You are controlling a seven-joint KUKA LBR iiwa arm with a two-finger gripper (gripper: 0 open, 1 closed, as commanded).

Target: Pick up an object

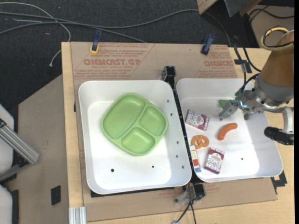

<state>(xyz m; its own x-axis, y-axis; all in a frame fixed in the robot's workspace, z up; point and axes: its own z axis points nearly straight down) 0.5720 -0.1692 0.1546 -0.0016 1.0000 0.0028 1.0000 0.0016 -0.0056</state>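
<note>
The green divided plate [134, 123] is looking like smooth, softly glossy plastic. Both white bins [96, 171] are showing matt plastic. Under them, printed brown cardboard [117, 59] is lying flat and dull.

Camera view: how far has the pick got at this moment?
Done: the end effector is down inside the right bin, just above the orange sausage. In hand: nothing visibly between its fingers. Left: grasp and lift; the sausage, pretzel and two small cartons lie on the bin floor. The green divided plate sits in the left bin.
</note>
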